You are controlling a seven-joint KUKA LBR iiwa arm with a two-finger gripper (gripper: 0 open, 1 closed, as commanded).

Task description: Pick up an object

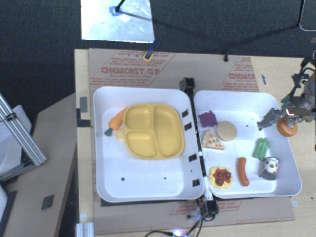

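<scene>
Toy food pieces to pick from lie in the right white bin (284, 184). A bumpy purple lump (208, 118) sits near the bin's left wall. Just beside it is a round tan disc (226, 130), and a pale pizza wedge (213, 140) touches the disc. Lower down are a small round yellow tart with red bits (220, 177) and a red sausage (242, 171) close beside it. A green piece (261, 148) lies near the right wall, with a small grey, white and red thing (269, 167) just below it.

The left white bin (148, 189) holds a yellow plastic plate with three parts (150, 131). An orange carrot (117, 118) touches its left edge.

The grey claw (269, 118) hangs over the right bin's top right part. I cannot tell if it is open or closed, and nothing can be seen in it.
</scene>
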